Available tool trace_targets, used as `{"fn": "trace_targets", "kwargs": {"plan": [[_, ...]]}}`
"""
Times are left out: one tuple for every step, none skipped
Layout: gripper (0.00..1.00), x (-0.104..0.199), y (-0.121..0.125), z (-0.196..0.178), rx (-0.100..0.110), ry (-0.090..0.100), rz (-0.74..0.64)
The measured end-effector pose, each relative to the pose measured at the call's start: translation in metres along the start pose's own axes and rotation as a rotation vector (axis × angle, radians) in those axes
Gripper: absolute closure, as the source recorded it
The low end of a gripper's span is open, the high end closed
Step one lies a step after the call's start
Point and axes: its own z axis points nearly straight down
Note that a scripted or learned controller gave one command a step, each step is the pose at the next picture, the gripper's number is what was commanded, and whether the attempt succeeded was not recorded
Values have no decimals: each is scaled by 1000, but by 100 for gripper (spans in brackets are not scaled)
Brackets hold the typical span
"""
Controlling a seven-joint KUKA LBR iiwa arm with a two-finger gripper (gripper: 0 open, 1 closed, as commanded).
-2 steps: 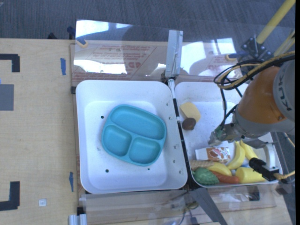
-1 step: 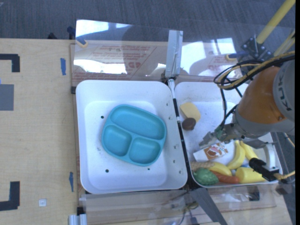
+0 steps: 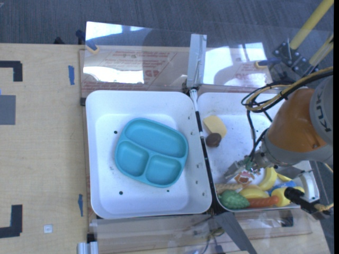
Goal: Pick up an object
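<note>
White letters "KU" read on the grey arm (image 3: 323,115) at the right edge of the frame, beside its orange band. The arm bends down into the lower right of the right bin (image 3: 235,102), the gripper (image 3: 248,165) low over a heap of toy food: a yellow banana (image 3: 268,178), a green piece (image 3: 233,199) and an orange carrot-like piece (image 3: 262,201). I cannot tell how far the gripper is open or whether it holds anything. A yellow wedge (image 3: 214,125) and brown ball (image 3: 213,139) lie upper left in that bin. The left bin (image 3: 100,142) holds a blue divided tray (image 3: 151,152)
</note>
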Motion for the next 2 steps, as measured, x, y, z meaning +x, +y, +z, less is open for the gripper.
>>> {"fn": "trace_targets", "kwargs": {"plan": [[100,-1,2,-9,-4,-2,2],[100,29,64,-127,10,3,79]]}}
